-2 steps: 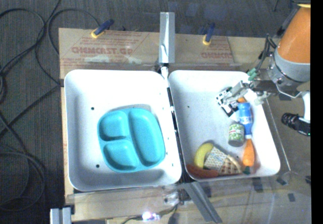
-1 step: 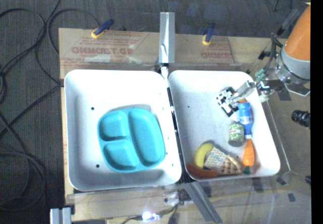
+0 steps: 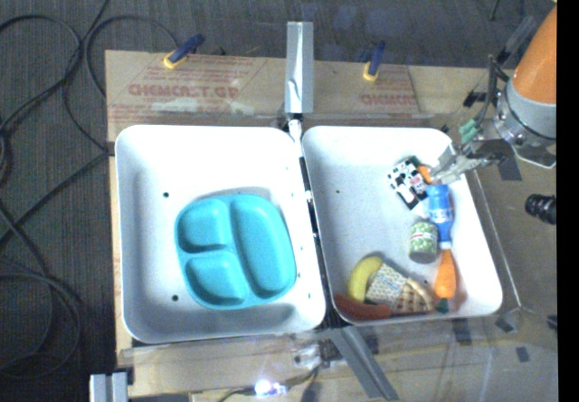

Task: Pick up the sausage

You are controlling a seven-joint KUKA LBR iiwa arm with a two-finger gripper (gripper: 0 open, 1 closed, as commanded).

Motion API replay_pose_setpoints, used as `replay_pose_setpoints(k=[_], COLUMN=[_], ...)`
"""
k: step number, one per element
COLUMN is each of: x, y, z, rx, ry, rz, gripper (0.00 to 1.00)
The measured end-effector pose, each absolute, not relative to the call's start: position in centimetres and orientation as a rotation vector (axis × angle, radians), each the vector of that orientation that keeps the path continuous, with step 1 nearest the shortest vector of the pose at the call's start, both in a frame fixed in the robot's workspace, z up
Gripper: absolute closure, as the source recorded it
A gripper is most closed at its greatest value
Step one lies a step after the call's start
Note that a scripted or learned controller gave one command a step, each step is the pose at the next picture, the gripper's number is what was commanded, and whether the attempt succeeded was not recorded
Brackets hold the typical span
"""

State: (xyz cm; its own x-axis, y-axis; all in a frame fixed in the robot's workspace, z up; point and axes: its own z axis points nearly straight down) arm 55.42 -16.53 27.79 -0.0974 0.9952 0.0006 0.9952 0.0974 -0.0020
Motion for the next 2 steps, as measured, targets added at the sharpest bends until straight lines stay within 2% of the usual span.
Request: replay_pose_setpoints(k=[1,2], x=[55.4,52.6], y=[-16.5,-8.0], z=[27.8,24.5], rx=[-2.109,-2.220], ry=[-2.326,-2.218], rz=[0.002,0.003], gripper=[0.00,0.00])
